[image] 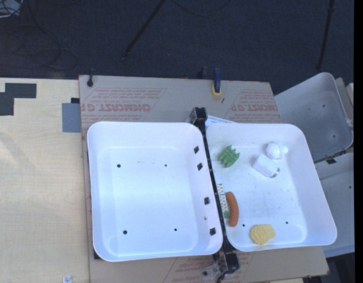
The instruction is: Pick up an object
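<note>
Several small objects lie in the right bin (299,135). A green leafy piece (229,156) sits near its upper left. A white ball-shaped thing (276,150) rests at the upper right, touching a white block (265,168) just below it. A brown sausage (232,209) lies along the left wall, lower down. A yellow ridged piece (262,234) sits close to the front wall.
The left bin (99,158) stands beside the right one, joined by black clips (200,167) along the shared edge. Both rest on a cardboard sheet (140,102) over a wooden bench. A grey metal plate (314,108) lies off to the right.
</note>
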{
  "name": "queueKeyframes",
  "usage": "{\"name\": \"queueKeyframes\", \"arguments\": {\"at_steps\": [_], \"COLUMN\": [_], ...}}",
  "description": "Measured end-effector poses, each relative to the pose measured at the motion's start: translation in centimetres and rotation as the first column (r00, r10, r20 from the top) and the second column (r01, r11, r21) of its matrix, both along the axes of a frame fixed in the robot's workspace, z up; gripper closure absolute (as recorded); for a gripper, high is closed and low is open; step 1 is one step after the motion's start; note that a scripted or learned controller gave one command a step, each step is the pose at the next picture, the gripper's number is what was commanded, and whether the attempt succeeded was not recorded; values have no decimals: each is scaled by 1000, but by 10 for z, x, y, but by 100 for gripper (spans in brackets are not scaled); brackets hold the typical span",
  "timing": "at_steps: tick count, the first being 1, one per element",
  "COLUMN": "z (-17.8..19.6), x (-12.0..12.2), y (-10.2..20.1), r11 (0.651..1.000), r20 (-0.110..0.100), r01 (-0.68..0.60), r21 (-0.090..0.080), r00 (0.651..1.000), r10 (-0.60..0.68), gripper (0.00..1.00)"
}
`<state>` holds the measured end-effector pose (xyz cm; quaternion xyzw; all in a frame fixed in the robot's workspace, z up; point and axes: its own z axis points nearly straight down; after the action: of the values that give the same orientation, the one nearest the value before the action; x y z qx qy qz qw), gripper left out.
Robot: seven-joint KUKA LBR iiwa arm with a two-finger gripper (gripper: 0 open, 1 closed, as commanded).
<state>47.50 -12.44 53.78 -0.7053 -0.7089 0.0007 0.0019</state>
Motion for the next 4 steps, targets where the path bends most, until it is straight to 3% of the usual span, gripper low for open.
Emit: {"name": "queueKeyframes", "arguments": {"at_steps": [1, 2, 3, 4], "z": [0, -75, -55, 2], "x": [5, 1, 1, 17], "y": [86, 156, 222, 283], "r11": [1000, 1000, 1000, 1000], "r20": [-1, -8, 2, 6], "r01": [-5, -3, -2, -2], "r21": [0, -1, -1, 0], "r00": [1000, 1000, 1000, 1000], "r10": [5, 3, 2, 2], "gripper": [100, 100, 100, 100]}}
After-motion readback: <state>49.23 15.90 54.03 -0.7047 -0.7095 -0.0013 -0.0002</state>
